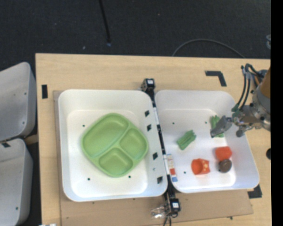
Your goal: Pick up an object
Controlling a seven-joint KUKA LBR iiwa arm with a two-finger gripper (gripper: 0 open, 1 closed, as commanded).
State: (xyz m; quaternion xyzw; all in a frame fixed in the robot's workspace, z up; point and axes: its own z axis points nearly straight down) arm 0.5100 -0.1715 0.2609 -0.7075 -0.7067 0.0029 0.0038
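Note:
The right bin point(198, 102) holds a green ridged piece point(186, 139) near its middle. A red-orange object point(200, 166), a red block point(222, 153) and a brown ball point(224, 165) lie toward its front right. A small green object point(214, 121) lies at the bin's right side. My gripper point(229, 129) reaches in over the bin's right edge, just behind the red block. Its fingers point(218, 128) stand apart, open, with nothing seen between them. The left finger sits right beside the small green object, partly covering it.
The left bin point(70, 182) carries a green divided plate point(114, 144). A black-clipped divider point(156, 135) runs between the bins. Cables point(247, 79) trail from the arm at the right. White chairs point(9, 107) stand left of the bench.

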